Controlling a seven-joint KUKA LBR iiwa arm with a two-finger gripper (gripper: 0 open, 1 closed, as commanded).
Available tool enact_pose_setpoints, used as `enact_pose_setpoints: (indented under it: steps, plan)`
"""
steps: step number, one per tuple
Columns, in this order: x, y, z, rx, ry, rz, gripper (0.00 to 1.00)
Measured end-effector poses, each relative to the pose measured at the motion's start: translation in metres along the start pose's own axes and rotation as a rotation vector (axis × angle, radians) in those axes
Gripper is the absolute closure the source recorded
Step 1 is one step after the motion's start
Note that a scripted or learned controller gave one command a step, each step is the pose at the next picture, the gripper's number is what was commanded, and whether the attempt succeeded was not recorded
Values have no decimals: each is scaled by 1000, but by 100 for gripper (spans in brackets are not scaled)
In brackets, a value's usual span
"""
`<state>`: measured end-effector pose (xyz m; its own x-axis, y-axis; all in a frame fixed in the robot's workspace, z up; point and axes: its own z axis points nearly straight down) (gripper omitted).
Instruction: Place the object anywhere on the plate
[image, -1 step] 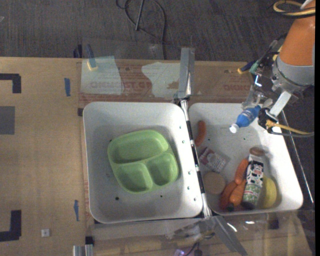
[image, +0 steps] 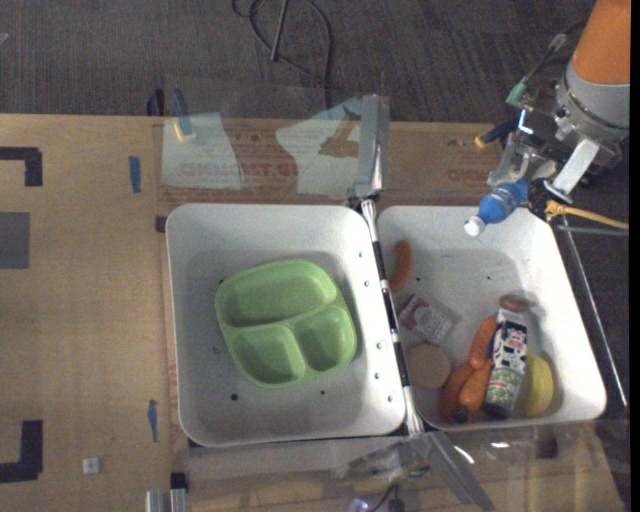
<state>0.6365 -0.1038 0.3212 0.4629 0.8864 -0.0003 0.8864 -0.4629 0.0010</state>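
Now scanning left to right. Green divided plate (image: 287, 322) lying in left bin (image: 190, 240), nothing on it. Hot dog (image: 401, 264), small packet (image: 427, 320), carrots (image: 470, 375), milk carton (image: 508, 362), banana (image: 541, 386) sitting in right bin (image: 585, 330). My gripper (image: 522, 172) hanging over right bin's far corner, clenching blue water bottle (image: 496, 207), white cap tilting down-left. Judging: carrying step under way. Next move needing travel left across bin divider, then lowering over plate and letting go.

Sausage (image: 401, 264), packet (image: 426, 320), carrots (image: 470, 372), milk carton (image: 507, 362), banana (image: 540, 386) in right bin (image: 575, 300).
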Motion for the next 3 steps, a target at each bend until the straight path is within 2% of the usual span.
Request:
enact_pose_setpoints:
  steps: [1, 2, 3]
  plan:
    - [-26, -80, 21, 4, 0, -237, 100]
    - [17, -66, 19, -3, 1, -670, 100]
    - [-13, -86, -59, -2, 0, -689, 100]
